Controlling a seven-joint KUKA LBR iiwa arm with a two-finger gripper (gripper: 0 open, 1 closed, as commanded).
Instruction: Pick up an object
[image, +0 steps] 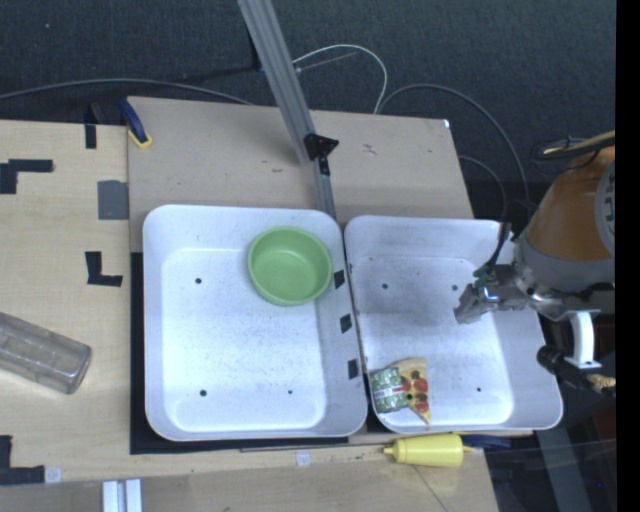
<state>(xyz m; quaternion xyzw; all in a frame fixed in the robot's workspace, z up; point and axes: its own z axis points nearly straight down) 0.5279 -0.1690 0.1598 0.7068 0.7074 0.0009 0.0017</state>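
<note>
A green bowl (290, 265) sits upright in the left bin (180, 330), near its back right corner. A small packet printed in green, red and yellow (401, 389) lies in the right bin (430, 320) at its front left corner. My gripper (472, 306) hangs over the right side of the right bin, well to the right of and behind the packet. Nothing shows between its tips. The grey and orange arm (570, 230) enters from the right edge.
A yellow bottle (432, 451) lies on the bench just in front of the right bin. A clear plastic cylinder (40, 353) lies at the far left. A grey metal pole (290, 85) slants down to the bins' back edge. Cables trail behind.
</note>
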